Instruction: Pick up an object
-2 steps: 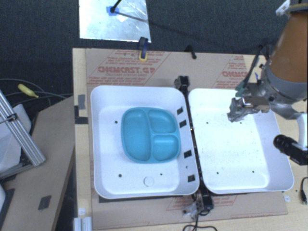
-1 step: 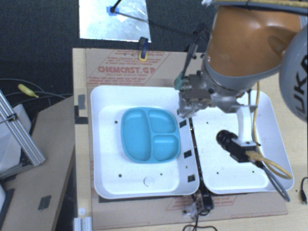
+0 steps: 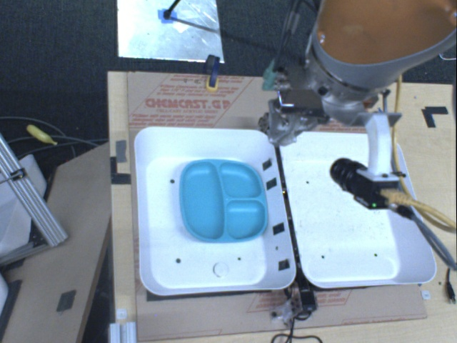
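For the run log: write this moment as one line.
arm: above far edge of bins | gripper: near the divider, grip state unclear | blue divided plate: flat in left bin | pick: not yet done

blue tray point(image 3: 220, 200), white bins point(image 3: 153, 191) — orange arm band point(image 3: 378, 20)

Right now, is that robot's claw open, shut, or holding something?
Gripper: cannot be told; it sits at the far edge where the two bins meet, apart from the blue plate.
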{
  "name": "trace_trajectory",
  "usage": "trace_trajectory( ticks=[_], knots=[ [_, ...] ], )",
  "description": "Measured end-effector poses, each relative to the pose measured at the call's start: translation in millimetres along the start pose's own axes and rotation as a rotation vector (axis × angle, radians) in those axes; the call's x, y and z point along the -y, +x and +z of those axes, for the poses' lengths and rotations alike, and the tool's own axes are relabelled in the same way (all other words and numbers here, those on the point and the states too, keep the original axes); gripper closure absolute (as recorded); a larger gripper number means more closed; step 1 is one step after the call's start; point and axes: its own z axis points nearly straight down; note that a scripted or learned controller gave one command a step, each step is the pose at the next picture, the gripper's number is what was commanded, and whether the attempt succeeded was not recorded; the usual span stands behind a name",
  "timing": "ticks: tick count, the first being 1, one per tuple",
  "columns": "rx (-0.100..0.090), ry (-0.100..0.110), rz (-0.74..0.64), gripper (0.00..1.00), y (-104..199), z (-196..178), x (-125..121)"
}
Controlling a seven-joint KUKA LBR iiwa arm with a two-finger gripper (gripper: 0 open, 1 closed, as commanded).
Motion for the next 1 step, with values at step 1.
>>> trace_trajectory(
  ticks=[1],
  knots=[
    [0.002,0.006,-0.004,1.0,-1.2,-6.8,-0.2]
  ],
)
